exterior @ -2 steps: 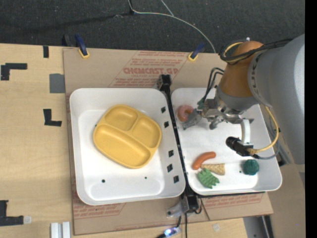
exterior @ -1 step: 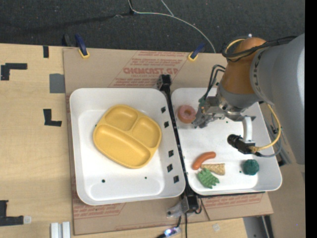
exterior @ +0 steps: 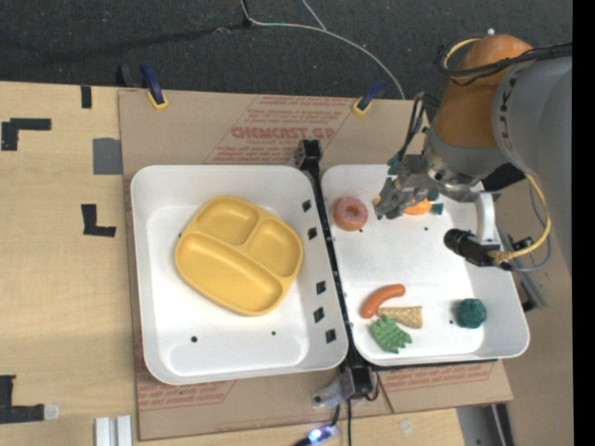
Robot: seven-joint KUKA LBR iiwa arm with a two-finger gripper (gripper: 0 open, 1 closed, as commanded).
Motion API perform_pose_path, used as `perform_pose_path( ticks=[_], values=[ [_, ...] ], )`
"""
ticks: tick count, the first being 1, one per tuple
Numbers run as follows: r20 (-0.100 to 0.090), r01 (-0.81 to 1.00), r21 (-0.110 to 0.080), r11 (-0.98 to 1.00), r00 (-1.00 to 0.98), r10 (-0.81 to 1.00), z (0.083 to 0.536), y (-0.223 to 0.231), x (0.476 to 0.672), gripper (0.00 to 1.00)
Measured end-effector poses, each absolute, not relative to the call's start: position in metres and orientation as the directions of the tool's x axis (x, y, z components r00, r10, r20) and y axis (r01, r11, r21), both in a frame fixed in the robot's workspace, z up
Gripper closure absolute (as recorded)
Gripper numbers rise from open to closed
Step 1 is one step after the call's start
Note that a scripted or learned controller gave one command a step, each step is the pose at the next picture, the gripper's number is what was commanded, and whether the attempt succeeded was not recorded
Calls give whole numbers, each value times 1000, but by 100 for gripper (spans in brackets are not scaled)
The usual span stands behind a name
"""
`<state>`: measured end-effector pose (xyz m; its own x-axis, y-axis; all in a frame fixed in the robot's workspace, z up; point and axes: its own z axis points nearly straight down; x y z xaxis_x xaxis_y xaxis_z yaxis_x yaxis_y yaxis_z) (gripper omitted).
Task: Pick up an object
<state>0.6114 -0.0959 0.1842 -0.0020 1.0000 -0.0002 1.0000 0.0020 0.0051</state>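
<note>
Orange piece (exterior: 420,208), the likeliest target, lies in the right bin (exterior: 502,347) near its far edge, right under the pincer (exterior: 398,199), which hangs low over it and covers most of it; whether the pincer is spread or pinching I cannot tell. Just to its left sits a pink donut (exterior: 350,214). The left bin (exterior: 149,342) holds a yellow tray (exterior: 240,253).

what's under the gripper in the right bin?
An orange object pokes out beneath the gripper; most of it is covered. A pink donut lies beside it.
</note>
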Motion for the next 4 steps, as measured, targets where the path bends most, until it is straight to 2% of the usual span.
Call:
perform_pose_path(
  ticks=[1,3,4],
  values=[
    [0,1000,3,2,-2,1000,222,-95,612,100],
    [2,1000,-3,6,-6,1000,212,17,586,100],
    [1,1000,-3,5,-5,1000,213,56,567,100]
  ],
)
